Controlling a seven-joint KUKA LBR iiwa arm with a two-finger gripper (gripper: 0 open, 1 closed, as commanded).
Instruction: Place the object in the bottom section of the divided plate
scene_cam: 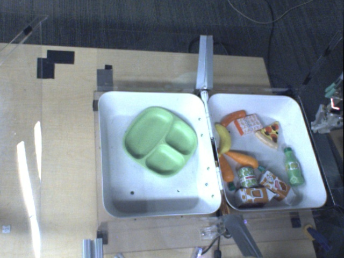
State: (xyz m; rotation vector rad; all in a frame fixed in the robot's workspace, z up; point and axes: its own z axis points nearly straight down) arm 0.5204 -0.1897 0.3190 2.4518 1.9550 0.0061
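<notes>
the green plate (pixel 160 139) lies in the left bin (pixel 115 198), all three sections bare; its bottom section is the one nearest the lower edge of the view. nothing sits in it yet, so the step in hand looks like the pick. the task names no particular object; the candidates all lie in the right bin (pixel 309 195): a banana (pixel 223 138) by the divider, two carrots (pixel 241 158) near it, a sausage (pixel 234 117), a pizza slice (pixel 269 133), a green bottle (pixel 293 166), a can (pixel 246 177) and some small cartons (pixel 274 183).

the tool cannot be made out, so whether it is open or closed cannot be told.

to do this well, i would pick something that lies apart from its neighbours, such as the bottle or the pizza slice, rather than the crowded lower corner where the can and cartons touch. then carry it over the divider high enough to clear both rims, and release low over the bottom section so it does not roll into a neighbouring one.

the counter (pixel 64 160) is pale wood with black tape marks (pixel 54 61) at upper left; dark carpet (pixel 134 9) with a cable (pixel 263 9) lies beyond.
</notes>
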